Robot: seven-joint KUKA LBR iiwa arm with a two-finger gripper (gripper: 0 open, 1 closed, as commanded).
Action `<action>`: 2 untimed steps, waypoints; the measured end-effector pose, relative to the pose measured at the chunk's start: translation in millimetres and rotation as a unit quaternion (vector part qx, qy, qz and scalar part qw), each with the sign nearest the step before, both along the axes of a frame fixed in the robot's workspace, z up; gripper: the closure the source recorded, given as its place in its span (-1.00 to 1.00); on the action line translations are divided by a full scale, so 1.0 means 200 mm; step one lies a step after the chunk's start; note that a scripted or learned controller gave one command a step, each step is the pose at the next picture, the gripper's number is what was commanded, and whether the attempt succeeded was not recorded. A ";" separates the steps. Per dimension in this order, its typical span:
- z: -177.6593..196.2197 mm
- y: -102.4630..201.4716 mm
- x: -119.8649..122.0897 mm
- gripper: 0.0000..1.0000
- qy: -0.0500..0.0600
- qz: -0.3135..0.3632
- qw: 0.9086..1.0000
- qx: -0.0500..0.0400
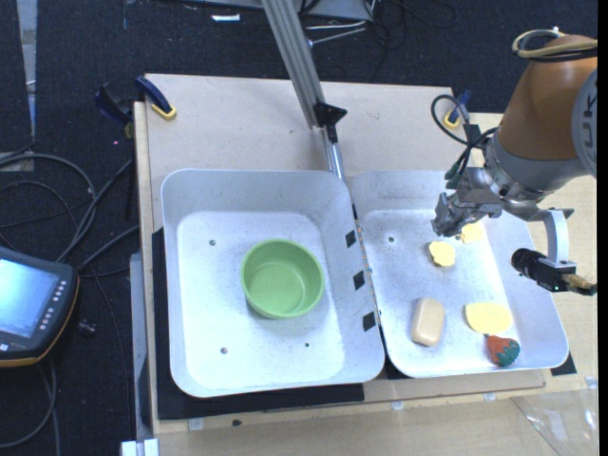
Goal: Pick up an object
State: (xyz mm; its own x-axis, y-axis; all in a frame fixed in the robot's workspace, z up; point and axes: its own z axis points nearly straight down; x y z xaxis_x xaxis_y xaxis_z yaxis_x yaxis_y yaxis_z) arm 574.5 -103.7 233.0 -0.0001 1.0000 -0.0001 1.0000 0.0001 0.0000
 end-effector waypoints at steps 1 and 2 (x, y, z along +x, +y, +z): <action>0.00 0.00 0.00 -1.00 0.000 0.000 1.000 0.000; -0.21 0.01 0.00 -1.00 0.002 0.000 1.000 0.000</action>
